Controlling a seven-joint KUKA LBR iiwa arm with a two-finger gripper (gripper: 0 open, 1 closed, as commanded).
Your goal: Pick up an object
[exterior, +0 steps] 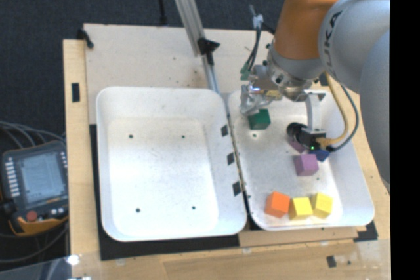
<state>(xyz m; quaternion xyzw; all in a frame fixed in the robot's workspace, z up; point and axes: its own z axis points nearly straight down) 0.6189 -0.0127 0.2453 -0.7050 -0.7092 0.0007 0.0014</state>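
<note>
Right bin (348, 206): claw (254, 108) grasping green block (259, 119); purple block (306, 164) nearby.

White bins (164, 160) hold a green block (260, 119), a purple block (306, 164), an orange block (277, 204) and seemingly two yellow blocks (312, 206).

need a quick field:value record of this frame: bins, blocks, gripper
bins: two white bins, left bin and right bin
green block: at the gripper, upper left of the right bin; a firm grasp is not confirmed
purple block: mid right bin
near-edge row: orange block, then two yellow blocks, side by side
arm: reaching in from the right
</note>
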